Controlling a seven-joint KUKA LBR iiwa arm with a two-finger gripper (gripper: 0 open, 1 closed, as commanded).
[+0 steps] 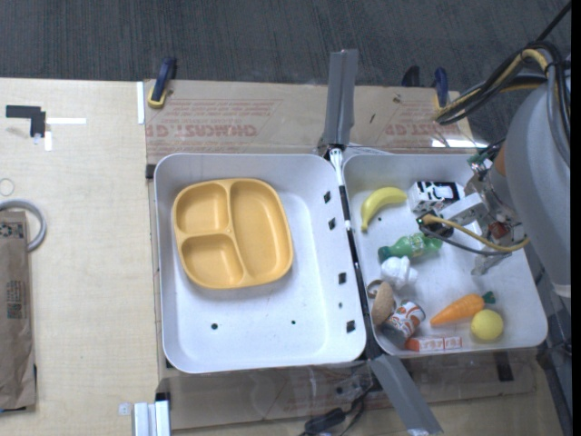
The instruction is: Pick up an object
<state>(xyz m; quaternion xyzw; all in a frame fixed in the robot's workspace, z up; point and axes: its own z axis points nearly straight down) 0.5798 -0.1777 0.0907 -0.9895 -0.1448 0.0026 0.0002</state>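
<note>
Camera view, looking down on the worktop. The pincer [483, 223] hangs low over the far right side of the right bin [445, 275]. Whether it is open or closed cannot be told, and no object is seen in its grip. Candidate objects lie loose in that bin: banana [381, 203], green bottle [408, 246], carrot [458, 309], lemon [487, 325]. The left bin [272, 325] holds a yellow divided plate [233, 232]. By this evidence the pick is not yet made; grasp and lift remain.

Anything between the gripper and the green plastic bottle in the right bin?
Nothing visible. The green plastic bottle lies on its side just left of the gripper, with bare floor of the right white bin between them. A small white object crowds the bottle from below; the yellow banana lies above, apart.
</note>
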